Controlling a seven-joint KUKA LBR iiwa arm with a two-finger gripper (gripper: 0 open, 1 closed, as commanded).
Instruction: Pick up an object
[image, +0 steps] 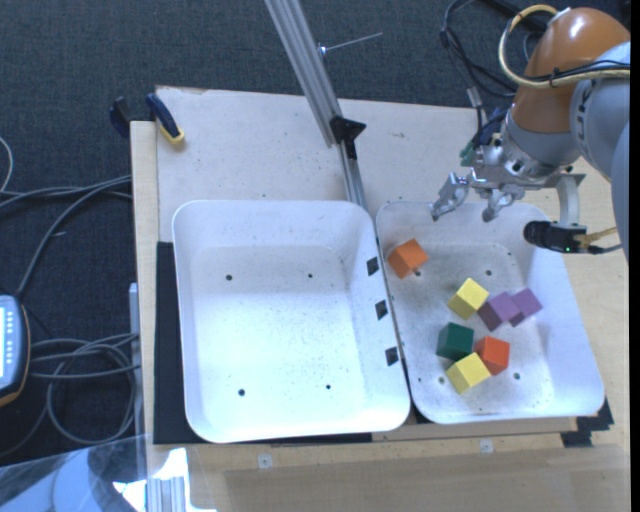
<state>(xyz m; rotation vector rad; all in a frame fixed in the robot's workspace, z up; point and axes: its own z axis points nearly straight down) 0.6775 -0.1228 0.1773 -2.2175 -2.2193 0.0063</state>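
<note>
The gripper (471, 204) hangs over the far edge of the right bin (560, 370), its two fingers spread apart with nothing between them, so the jaws are open and empty. All the blocks lie in that right bin: an orange cube (406, 257) sits alone near the bin's far left corner, closest to the gripper, while a cluster lies nearer the middle and front, made of a yellow cube (468, 298), a purple block (508, 307), a green cube (456, 340), a red cube (493, 353) and a second yellow cube (467, 373). Those five are touching or just beside one another; the orange one stands apart from them. The left bin (200, 240) holds no blocks. I judge this to be the approach step, before any descent onto a target. The next move calls for choosing a block, and the orange cube looks the easiest, since it has free space on all sides for the fingers. The gripper would need to shift toward the near left, line its fingers up with two flat faces, then lower and close
</note>
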